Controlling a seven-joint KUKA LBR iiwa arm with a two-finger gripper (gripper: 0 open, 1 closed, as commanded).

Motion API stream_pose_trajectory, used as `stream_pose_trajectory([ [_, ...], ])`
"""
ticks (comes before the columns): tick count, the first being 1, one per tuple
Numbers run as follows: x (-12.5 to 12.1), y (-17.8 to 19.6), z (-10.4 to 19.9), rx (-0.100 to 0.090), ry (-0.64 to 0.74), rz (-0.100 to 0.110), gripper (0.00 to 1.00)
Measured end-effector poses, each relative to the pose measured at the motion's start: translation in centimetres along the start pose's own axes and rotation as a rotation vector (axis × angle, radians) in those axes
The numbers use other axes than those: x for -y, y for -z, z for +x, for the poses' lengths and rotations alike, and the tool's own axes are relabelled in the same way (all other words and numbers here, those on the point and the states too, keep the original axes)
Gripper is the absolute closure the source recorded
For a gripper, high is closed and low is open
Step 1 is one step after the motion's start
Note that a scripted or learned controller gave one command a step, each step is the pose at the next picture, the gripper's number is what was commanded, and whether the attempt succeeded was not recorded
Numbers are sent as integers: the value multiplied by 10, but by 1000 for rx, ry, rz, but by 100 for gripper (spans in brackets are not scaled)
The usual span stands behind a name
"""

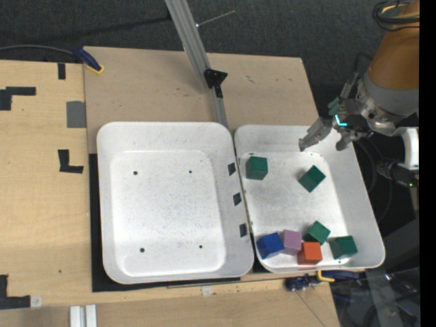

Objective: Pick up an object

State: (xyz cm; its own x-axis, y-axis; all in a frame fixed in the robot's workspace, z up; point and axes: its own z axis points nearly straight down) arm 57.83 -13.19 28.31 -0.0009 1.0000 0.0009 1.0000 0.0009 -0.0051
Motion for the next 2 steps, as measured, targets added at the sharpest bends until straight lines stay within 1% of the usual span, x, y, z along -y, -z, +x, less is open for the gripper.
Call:
stream_pose_trajectory([
  [1, -1, 2, 0, 1, 1, -4, 0],
  [2, 6, -43, 1, 1, 0, 0, 0],
])
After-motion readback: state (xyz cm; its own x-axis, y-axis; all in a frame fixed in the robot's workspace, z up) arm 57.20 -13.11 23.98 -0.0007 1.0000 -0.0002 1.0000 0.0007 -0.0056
